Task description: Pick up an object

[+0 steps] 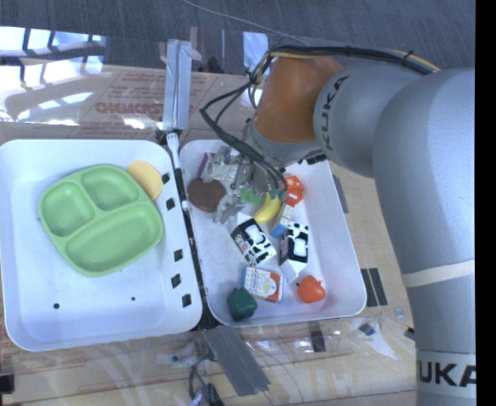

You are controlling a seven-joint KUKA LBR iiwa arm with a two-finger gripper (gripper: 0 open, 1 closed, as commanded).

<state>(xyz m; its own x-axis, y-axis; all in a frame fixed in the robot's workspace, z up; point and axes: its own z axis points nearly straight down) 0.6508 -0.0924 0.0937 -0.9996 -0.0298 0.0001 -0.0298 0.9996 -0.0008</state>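
Observation:
My gripper point(228, 176) reaches down into the top left part of the right bin point(343, 252), below the arm's orange band. It hangs right beside a brown round object point(203, 195), and I cannot tell whether it touches it. Just to its right lie a yellow piece point(267, 210), a small green piece point(249, 196) and an orange-red piece point(293, 190). Lower in the bin are two black-and-white objects point(252, 242) point(296, 243), a small carton point(263, 284), an orange object point(311, 290) and a dark green object point(241, 304).
The left bin point(28, 311) holds a green divided plate point(102, 218) and a yellow object point(146, 178) at the plate's upper right. A divider wall point(184, 235) separates the bins. The arm's grey body covers the right side of the view.

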